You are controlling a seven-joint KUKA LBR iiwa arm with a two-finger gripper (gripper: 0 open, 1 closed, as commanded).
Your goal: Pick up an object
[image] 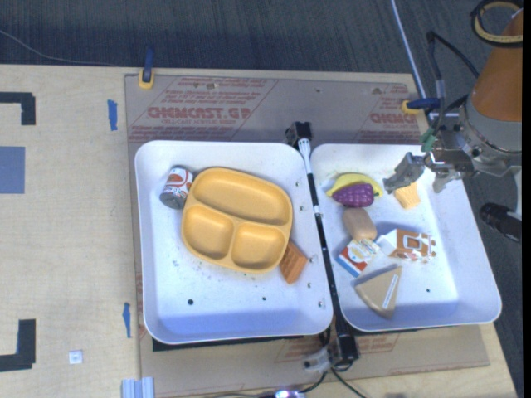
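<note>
My gripper (421,177) hovers over the back right part of the right bin (465,255), its two grey fingers spread open. A small orange cheese cube (406,196) lies just under and in front of the left finger (403,172), not gripped. Further left lie a yellow banana (348,181) and purple grapes (355,195). In front of them are a tan bread roll (359,222), a white carton (358,256), an orange-and-white packet (413,245) and a tan wedge (380,290).
The left bin (158,288) holds a yellow divided plate (236,218), a small can (175,186) at its back left and an orange-brown piece (293,264) by its front right. A black divider (315,214) runs between the bins. The arm (498,89) stands at the right.
</note>
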